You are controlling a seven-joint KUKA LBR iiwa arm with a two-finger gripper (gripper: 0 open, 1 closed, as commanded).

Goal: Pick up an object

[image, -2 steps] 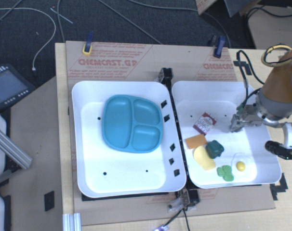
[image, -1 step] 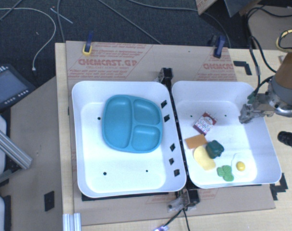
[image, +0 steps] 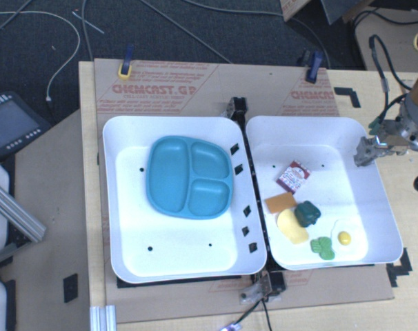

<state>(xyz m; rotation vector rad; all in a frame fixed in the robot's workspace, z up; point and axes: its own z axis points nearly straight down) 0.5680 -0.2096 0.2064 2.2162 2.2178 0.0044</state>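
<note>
While the gripper (image: 366, 152) hangs over the right rim of the right bin (image: 333, 133), at about three o'clock from that bin's centre, nothing shows between its tips, and I cannot tell how it is set because it is small and blurred here. The arm (image: 405, 126) comes in from the right edge.

The loose things lie in the lower half of the right bin, well apart from the gripper. A red packet (image: 292, 177) sits near the bin's centre. At six o'clock from it lies an orange block (image: 280, 203). Just below that, a yellow piece (image: 292, 226) touches a dark green piece (image: 307, 214), which sits at its two o'clock. At five o'clock from these lies a bright green piece (image: 323, 247), and a small yellow ball (image: 344, 238) is just beside it at two o'clock, near the bin's lower right corner.

The left bin (image: 126, 240) holds a blue plate (image: 190, 176) with three compartments, lying flat in the upper middle. Both bins rest side by side on a cardboard sheet (image: 167, 81) clipped to the bench (image: 71, 178).
</note>
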